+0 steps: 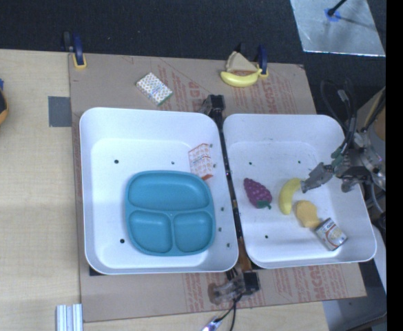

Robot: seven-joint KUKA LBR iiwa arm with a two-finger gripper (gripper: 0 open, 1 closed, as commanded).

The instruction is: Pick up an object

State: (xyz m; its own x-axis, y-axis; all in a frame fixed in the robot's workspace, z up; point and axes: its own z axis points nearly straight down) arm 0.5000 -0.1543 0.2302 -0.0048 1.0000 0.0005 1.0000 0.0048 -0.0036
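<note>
Looking into the right bin [270, 126], I count four loose objects, any of which could be the pick. A purple grape bunch [258, 192] lies near the bin's left wall. Just right of it sits a yellow banana [287, 196], standing roughly on end along the floor. A smaller yellow lump [307, 214], shape hard to make out, rests beside the banana's lower end, and a small can [331, 234] lies tilted just beyond that, near the front right corner.

From my remote seat the gripper [319, 176] appears at the bin's right side, dark tip close to the banana's top; whether they touch I cannot tell. Nothing is visible between the jaws. How far apart they stand I cannot tell either: the tip reads as one dark blur. The wrist and cabling behind it are cut off at the frame's right.

The left bin [98, 136] holds a blue divided tray [170, 211] and a small red-and-white packet [201, 160] against its right wall. Outside the bins, on the cardboard sheet [180, 71], lie a patterned square packet [153, 87] and a second banana [239, 78] with something pale behind it, unidentifiable.
</note>
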